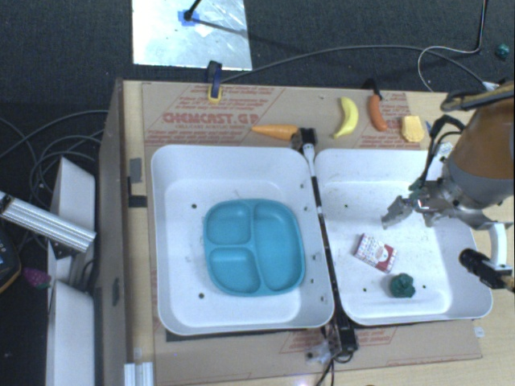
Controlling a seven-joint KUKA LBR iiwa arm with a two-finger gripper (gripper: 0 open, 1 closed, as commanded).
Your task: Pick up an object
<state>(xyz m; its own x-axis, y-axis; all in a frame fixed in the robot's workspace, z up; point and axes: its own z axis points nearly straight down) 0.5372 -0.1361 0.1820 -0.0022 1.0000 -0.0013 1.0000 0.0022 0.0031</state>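
In the right bin (354, 179) lie a small red and white box (375, 253) near the middle and a dark green lump (401, 285) closer to the front edge. My gripper (411, 214) hangs over the right part of this bin, up and to the right of the box. Its fingers (394, 213) are spread open with nothing between them. The grey arm with its orange band (488, 135) comes in from the right.
A blue divided plate (253, 246) sits in the left bin (181, 183). On the cardboard behind the bins lie a toy carrot (275, 132), a banana (348, 117), an orange sausage (376, 112) and a yellow block (412, 129). Cables run along the back right.
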